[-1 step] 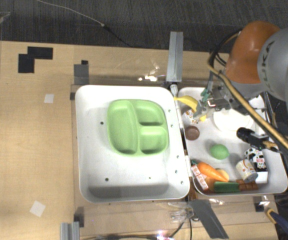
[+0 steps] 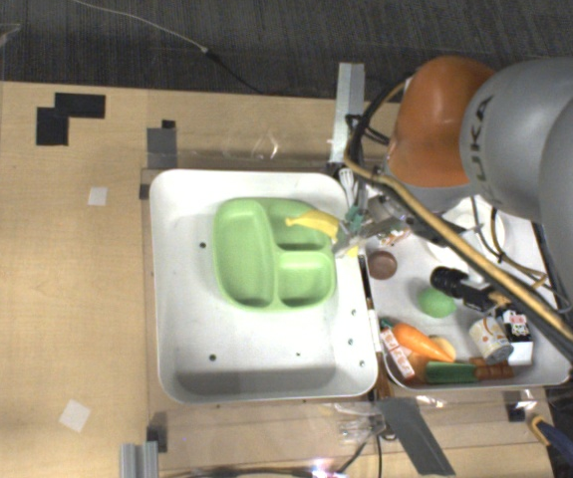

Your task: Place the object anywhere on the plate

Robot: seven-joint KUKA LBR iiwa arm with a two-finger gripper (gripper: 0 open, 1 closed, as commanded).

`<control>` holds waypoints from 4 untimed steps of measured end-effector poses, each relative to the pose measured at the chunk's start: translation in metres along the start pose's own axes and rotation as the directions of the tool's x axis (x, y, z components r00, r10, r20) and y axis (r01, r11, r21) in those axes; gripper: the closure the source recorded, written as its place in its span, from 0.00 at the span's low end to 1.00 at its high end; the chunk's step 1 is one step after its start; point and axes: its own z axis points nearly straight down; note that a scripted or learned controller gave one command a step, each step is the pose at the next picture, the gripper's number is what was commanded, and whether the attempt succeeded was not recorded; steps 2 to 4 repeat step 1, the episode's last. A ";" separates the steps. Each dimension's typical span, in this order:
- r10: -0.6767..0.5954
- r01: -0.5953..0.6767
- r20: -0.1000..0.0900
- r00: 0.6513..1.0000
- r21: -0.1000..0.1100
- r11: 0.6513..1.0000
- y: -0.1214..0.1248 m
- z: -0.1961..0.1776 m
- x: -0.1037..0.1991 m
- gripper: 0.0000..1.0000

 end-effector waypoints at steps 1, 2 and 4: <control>0.002 -0.002 0.001 1.000 0.000 1.000 0.000 0.000 -0.001 0.00; 0.002 -0.002 0.001 1.000 0.000 1.000 0.000 0.000 -0.001 0.00; 0.002 -0.002 0.001 1.000 0.000 1.000 0.000 0.000 -0.001 0.00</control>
